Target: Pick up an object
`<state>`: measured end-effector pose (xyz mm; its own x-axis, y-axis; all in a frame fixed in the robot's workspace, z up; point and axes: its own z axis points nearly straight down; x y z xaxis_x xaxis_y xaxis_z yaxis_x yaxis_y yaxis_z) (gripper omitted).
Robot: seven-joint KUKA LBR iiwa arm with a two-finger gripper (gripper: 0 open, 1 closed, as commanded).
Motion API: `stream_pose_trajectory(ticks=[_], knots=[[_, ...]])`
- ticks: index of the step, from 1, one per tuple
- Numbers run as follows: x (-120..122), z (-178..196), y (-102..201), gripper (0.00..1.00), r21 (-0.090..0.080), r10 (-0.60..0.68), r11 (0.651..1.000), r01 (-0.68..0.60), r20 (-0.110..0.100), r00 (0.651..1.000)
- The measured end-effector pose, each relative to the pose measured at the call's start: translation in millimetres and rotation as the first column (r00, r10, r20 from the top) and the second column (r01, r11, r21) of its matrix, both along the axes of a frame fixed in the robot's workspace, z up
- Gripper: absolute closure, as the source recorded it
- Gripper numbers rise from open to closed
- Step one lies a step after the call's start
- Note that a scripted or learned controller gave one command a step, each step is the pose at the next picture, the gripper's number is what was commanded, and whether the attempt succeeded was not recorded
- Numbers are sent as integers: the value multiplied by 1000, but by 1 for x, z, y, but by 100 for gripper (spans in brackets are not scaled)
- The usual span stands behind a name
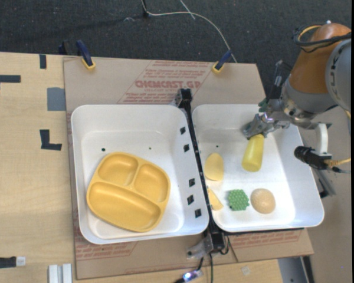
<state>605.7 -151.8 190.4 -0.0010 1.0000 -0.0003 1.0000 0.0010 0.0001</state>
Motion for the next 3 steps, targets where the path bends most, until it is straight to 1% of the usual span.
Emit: stream_pose_trajectory(ticks=[1, 2, 3], knots=[[1, 44, 1, 100, 0, 1, 1000, -1, 1, 1000], [11, 36, 63, 100, 2, 6, 1000, -6, -5, 1000], [23, 23, 110, 100, 1, 5, 1000, -5, -6, 1000]])
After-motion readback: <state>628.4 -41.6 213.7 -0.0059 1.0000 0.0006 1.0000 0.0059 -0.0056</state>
